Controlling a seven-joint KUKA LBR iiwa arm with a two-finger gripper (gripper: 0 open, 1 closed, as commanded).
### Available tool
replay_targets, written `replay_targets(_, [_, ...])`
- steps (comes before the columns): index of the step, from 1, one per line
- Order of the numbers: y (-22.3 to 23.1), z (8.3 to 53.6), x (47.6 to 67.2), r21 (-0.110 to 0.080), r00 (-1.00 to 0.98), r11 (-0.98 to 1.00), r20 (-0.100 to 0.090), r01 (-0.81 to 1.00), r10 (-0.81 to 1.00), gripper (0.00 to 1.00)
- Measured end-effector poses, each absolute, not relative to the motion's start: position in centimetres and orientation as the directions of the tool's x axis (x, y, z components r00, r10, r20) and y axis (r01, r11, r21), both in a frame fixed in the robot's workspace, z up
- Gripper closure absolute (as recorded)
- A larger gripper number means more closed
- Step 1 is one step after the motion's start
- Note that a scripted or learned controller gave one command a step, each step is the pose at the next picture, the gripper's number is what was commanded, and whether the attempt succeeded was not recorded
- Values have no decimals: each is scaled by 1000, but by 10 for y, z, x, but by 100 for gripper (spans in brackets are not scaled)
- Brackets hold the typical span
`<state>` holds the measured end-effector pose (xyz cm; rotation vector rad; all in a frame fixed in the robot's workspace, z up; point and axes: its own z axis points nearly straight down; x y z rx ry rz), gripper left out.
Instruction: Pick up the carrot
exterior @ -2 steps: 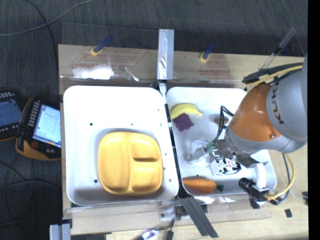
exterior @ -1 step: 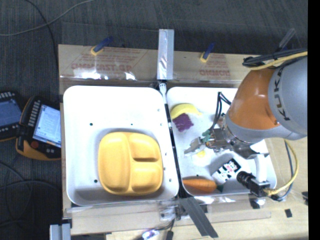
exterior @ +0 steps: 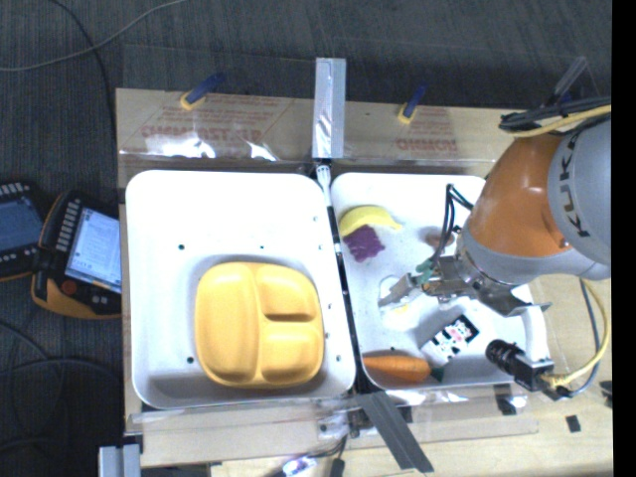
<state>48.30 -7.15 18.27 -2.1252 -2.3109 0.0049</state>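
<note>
The orange carrot [exterior: 397,368] lies flat along the near wall of the right bin [exterior: 417,189], close to the divider between the two bins. My gripper [exterior: 401,288] reaches in from the right and hangs over the middle of that bin. It is a short way behind the carrot and apart from it. The grey arm with its orange band [exterior: 517,217] covers the bin's right side. Nothing shows held in the gripper.
A yellow banana [exterior: 370,218] and a purple item [exterior: 364,243] lie at the right bin's far left. A black-and-white object [exterior: 452,336] sits right of the carrot. A yellow divided plate [exterior: 260,324] rests in the left bin [exterior: 159,266].
</note>
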Motion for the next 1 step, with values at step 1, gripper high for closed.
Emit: replay_targets(1, [-104,123,482,-5,-144,144,1,990,990,0])
